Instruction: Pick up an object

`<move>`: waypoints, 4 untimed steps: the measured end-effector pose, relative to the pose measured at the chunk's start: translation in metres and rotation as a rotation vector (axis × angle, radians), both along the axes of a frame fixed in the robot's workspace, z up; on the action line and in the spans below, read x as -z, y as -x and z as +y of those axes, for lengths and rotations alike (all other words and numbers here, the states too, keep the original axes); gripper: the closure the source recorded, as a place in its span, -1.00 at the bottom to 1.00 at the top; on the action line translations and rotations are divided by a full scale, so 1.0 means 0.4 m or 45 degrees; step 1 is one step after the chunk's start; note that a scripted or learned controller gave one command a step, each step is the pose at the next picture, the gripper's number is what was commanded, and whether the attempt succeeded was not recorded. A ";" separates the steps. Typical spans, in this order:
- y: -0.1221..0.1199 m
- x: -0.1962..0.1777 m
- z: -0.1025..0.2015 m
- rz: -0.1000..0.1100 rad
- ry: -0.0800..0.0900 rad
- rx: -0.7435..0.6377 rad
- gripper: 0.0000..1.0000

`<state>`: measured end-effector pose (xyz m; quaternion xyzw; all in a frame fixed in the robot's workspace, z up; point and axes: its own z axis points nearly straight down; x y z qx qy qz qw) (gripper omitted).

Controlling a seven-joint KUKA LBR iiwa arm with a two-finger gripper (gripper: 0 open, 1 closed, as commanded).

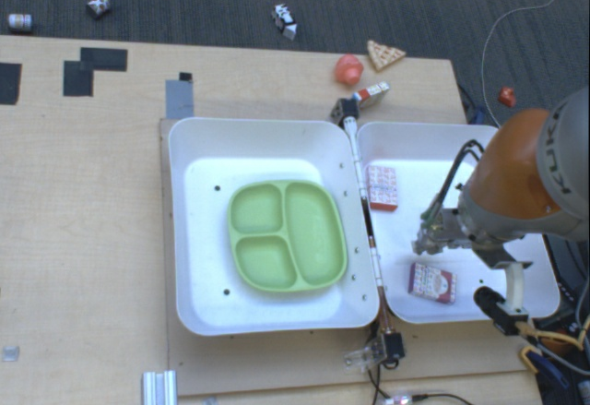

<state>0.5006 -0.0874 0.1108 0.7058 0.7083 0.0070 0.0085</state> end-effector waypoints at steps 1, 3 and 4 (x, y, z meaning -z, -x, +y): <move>0.000 0.000 0.000 0.000 0.000 0.000 -1.00; 0.022 0.030 0.011 0.006 0.000 0.003 1.00; 0.022 0.031 0.011 0.007 -0.001 0.002 -1.00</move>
